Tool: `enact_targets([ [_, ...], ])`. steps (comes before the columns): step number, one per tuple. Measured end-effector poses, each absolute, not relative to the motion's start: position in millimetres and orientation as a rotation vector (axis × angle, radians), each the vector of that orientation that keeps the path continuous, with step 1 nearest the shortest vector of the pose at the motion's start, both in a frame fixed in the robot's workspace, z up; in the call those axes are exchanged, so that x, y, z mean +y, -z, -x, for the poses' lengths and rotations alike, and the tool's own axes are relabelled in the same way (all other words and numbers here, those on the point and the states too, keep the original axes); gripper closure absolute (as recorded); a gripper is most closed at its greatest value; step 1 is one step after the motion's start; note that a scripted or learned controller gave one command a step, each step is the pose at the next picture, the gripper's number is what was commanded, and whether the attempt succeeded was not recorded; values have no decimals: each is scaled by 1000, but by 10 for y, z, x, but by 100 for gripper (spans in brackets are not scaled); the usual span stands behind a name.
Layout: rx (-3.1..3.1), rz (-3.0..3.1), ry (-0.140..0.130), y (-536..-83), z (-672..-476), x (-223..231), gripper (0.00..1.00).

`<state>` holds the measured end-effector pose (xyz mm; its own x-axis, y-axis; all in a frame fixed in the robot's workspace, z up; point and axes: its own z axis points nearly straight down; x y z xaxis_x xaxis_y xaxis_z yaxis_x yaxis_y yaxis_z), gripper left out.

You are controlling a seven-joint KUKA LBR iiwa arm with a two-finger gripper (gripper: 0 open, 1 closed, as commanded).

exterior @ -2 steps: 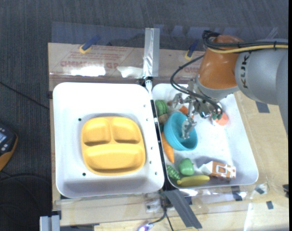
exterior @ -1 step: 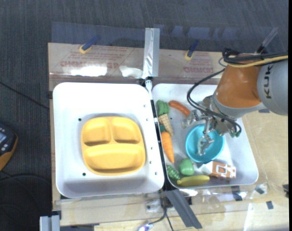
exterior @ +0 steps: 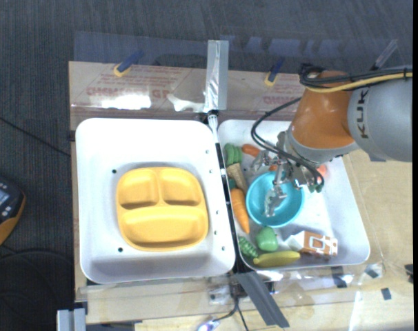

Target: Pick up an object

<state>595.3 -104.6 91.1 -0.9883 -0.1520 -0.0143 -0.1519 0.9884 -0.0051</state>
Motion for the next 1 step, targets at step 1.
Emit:
enact_targets([
  [1, 3104, 284, 12, -930, -5108, -1250, 0],
])
